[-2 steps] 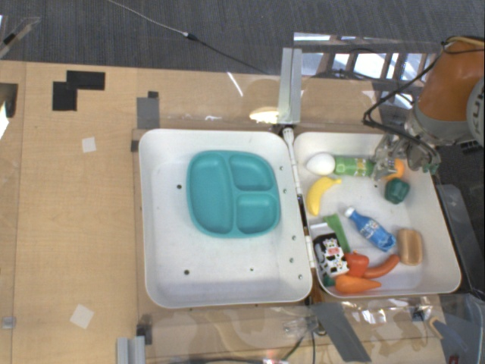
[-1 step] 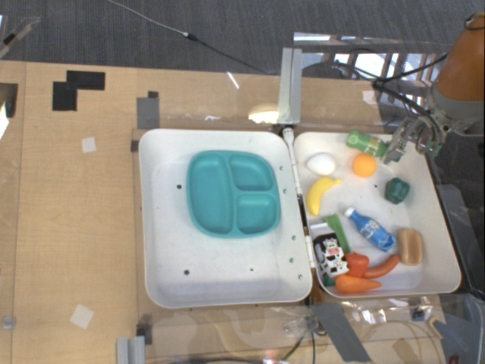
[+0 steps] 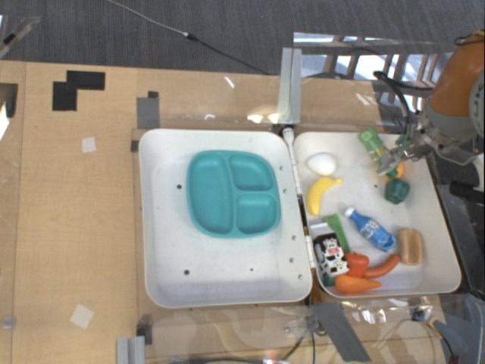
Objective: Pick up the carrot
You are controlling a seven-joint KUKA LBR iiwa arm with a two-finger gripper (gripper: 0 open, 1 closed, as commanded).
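At the lower right of the frame, the carrot (image 3: 356, 283), smooth orange plastic, lies at the near edge of the right bin (image 3: 447, 268), touching a red chili pepper (image 3: 377, 267). Higher up, the grey arm with its orange band (image 3: 455, 82) reaches in from the upper right. Its gripper (image 3: 395, 160) hangs low at the bin's far right, beside a green toy (image 3: 396, 191); whether it is open cannot be told.

My arm (image 3: 458, 89) runs off the right edge; my gripper (image 3: 394, 161) half hides something orange (image 3: 397, 171), fingers too blurred to read.
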